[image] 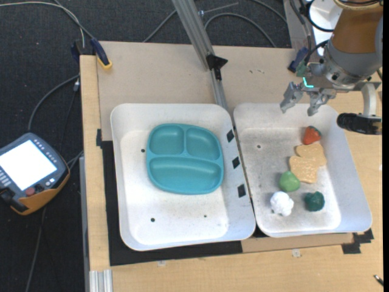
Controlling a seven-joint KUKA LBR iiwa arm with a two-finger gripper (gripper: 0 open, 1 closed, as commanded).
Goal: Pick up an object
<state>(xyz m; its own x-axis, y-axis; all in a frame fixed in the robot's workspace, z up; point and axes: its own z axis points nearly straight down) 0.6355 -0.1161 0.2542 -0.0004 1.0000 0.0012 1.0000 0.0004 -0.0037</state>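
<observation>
Objects to pick: five small items are seen in the right bin (349,181), gathered in its right half.
Red item (311,135): it is placed nearest to the far rim, touching the tan piece below it.
Tan piece (307,161): a flat, toast-like shape is seen in the middle of the group.
Green ball (289,181): it is laid just beside the lower left edge of the tan piece.
White item (281,203): it is found near the front wall of the bin, close to the green ball.
Dark green item (314,201): it is placed to the right of the white item, slightly apart from it.
Jaws (302,100): the two fingers are spread apart and nothing is seen between them. They are held above the far rim of the right bin, apart from all five items.
Arm (357,26): it is reached in from the upper right, grey with an orange part above the wrist.
Left bin (130,163): a teal divided plate (183,159) is laid in it.
Table (158,72): both bins are carried side by side, touching at the middle.
</observation>
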